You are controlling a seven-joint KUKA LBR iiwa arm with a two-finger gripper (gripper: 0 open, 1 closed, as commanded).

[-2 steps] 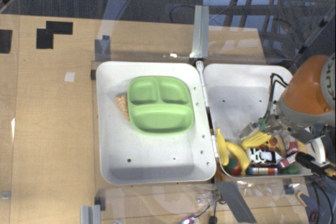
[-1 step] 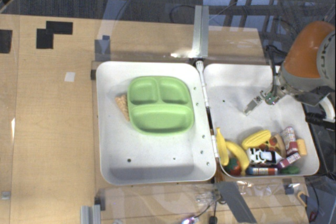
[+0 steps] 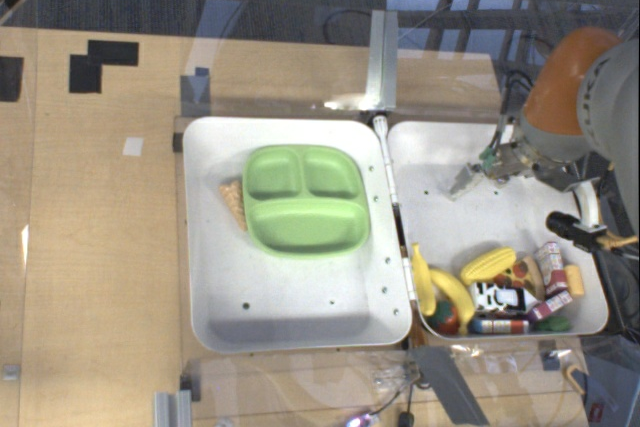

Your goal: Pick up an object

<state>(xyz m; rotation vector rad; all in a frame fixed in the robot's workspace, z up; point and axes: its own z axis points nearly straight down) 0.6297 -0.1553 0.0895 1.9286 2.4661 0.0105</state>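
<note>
Near edge of the bench, right bin: its front right corner holds a heap of small objs. A banana lies along the front left of the heap, by the wall shared w/ the left bin. A yellow corn-like piece sits just behind it. A black-and-white box is in the middle, w/ a blue-and-red marker-like item at the front wall. Small reddish packets and a can-like item crowd the right side; too small to tell what each is. All are touching or overlapping.

Left bin: a green divided plate sits in its rear half, w/ a tan waffle-like piece tucked at the plate's left edge, partly under it.

Farther back in the right bin, the gripper hangs over bare floor near the rear right, well apart from the heap. Its fingers look close together w/ nothing between them. Behind it: the wrist, orange band and grey arm, coming in over the bin's right wall.
</note>
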